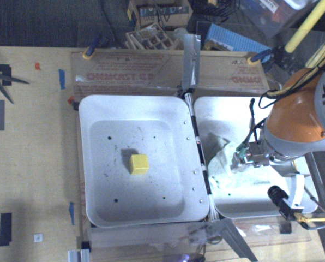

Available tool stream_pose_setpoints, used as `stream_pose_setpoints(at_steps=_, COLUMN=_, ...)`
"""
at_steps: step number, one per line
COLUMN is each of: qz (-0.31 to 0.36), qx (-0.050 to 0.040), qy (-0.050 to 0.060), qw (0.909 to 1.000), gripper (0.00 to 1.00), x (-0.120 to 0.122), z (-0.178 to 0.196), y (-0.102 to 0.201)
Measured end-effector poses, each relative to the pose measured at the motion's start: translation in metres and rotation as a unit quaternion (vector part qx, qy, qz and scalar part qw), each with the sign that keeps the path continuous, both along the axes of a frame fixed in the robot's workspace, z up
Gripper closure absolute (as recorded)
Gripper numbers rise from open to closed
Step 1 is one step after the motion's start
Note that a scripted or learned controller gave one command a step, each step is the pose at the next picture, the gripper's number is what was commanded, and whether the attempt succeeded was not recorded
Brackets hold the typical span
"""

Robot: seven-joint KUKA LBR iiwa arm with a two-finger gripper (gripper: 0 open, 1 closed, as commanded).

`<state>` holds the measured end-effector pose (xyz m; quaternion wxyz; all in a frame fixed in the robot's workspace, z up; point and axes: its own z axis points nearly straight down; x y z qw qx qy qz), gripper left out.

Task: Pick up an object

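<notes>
A small yellow block [139, 164] sits near the middle of the left bin [97, 119], a bit toward 6 o'clock from the center. It lies flat on the white floor with bare space all around it, well apart from the bin walls.

The arm [296, 121] comes in from 3 o'clock and hangs over the right bin [217, 111]. The tool [243, 158] is low in that bin, close to its left wall. Just beside it, at 9 o'clock from the tool, there is a pale, see-through crumpled thing [220, 160]. I think it may be a bit of plastic wrap or a bag, but it is too blurry to be sure. I cannot tell how the tool stands or whether it has hold of anything, because the arm hides it.

To do this step well, the tool should go down straight over one thing. The pale thing is the closest pick, but it looks soft and floppy, so it could slip out. The block looks firm and easy to pinch on two flat sides. It would need a long move toward 9 o'clock, over the wall between the bins. Lift slowly after closing.
</notes>
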<state>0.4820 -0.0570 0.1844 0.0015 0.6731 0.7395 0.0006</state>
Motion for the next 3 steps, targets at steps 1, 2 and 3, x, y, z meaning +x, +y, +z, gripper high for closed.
stream_pose_setpoints(at_steps=1, qz=-0.002, qx=-0.0007, qy=-0.002, qw=1.0, gripper=1.0, x=0.001, z=0.01, y=-0.001)
stream_pose_setpoints(at_steps=2, qz=-0.076, qx=0.0004, qy=0.001, qw=0.9971, gripper=1.0, x=0.02, z=0.043, y=0.071)
stream_pose_setpoints(at_steps=3, qz=-0.149, qx=0.0004, qy=0.002, qw=0.9889, gripper=1.0, x=0.063, z=0.059, y=0.182)
